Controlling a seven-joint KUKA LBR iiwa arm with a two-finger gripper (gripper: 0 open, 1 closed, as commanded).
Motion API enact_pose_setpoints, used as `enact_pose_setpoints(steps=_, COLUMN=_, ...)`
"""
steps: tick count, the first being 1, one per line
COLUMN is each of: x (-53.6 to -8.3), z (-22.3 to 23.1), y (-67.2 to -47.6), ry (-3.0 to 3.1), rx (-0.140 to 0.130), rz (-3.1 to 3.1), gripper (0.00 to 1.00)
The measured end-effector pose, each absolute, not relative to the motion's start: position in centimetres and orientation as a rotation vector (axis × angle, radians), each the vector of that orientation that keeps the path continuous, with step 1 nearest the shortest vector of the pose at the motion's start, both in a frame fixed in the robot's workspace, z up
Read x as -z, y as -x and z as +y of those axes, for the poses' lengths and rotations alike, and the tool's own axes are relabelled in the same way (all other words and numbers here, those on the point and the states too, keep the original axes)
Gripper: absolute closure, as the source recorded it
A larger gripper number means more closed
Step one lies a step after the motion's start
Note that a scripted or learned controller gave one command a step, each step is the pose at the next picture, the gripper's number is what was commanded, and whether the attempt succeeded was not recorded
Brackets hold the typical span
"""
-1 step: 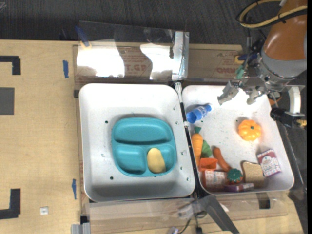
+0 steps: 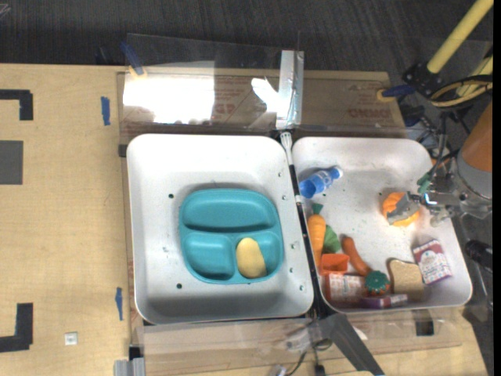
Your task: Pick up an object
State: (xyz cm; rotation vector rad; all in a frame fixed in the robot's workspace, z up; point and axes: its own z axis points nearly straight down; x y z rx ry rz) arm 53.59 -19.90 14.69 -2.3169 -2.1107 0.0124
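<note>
My gripper (image 2: 430, 197) hangs over the right side of the right bin (image 2: 368, 157), reaching in from the right edge. Just to its left, touching or nearly touching it, lies a small orange and yellow toy (image 2: 398, 208). The bin also holds a blue bottle (image 2: 318, 182) on its side near the left wall and a carrot (image 2: 316, 231) below it. An orange sausage-like piece (image 2: 354, 255), a green lid (image 2: 376, 281), a slice of toast (image 2: 405, 276) and a red-and-white packet (image 2: 432, 262) lie along the front.
The left bin (image 2: 149, 210) holds a teal divided plate (image 2: 227, 210) with a yellow potato-like toy (image 2: 250, 257) in its lower right compartment. A clear panel and a metal bracket (image 2: 288, 92) stand behind the bins. Cables and a yellow pole (image 2: 462, 26) are at the upper right.
</note>
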Motion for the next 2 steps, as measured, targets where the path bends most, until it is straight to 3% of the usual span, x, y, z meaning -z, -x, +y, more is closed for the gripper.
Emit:
enact_pose_setpoints(steps=1, x=-9.51, z=-19.68, y=-59.63, ry=2.508, rx=0.007, rz=-1.883, gripper=0.00)
enact_pose_setpoints(steps=2, x=-10.30, z=-19.74, y=-59.69, ry=2.509, rx=0.005, rz=-1.884, gripper=1.00)
